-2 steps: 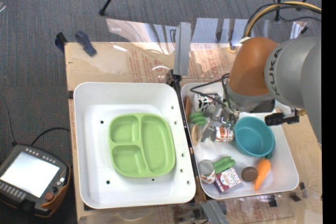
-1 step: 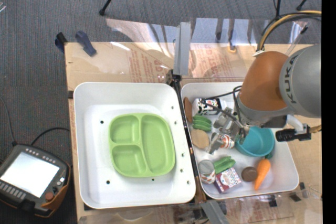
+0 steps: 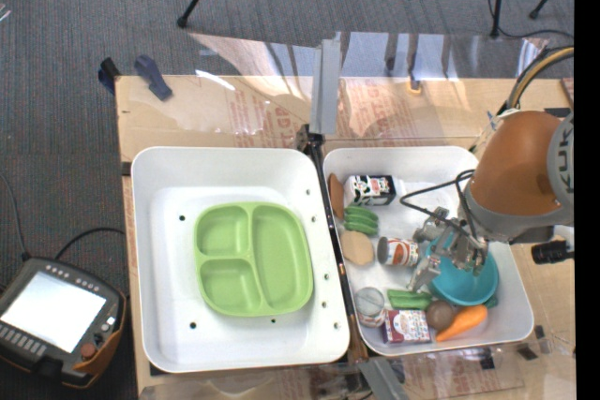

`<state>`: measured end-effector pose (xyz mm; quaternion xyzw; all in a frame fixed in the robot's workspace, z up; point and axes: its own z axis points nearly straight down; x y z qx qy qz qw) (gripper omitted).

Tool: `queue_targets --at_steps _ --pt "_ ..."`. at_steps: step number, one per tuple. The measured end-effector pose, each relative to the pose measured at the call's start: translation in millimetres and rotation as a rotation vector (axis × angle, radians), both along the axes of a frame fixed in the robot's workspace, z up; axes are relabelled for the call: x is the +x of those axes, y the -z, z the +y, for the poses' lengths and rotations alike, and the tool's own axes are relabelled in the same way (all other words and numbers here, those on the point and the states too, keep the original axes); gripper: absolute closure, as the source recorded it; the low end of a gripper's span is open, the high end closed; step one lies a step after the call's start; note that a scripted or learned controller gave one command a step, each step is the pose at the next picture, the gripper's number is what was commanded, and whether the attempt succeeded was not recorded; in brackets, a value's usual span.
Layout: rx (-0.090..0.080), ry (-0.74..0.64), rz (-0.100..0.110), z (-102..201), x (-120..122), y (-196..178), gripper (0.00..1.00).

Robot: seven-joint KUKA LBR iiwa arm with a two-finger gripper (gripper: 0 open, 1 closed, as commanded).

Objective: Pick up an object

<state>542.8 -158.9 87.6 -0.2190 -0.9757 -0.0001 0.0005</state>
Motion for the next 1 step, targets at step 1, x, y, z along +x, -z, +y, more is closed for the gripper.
queue_targets --at_steps 1 --pt "0.0 0.262 0.008 72.5 73.1 2.1 0.0"
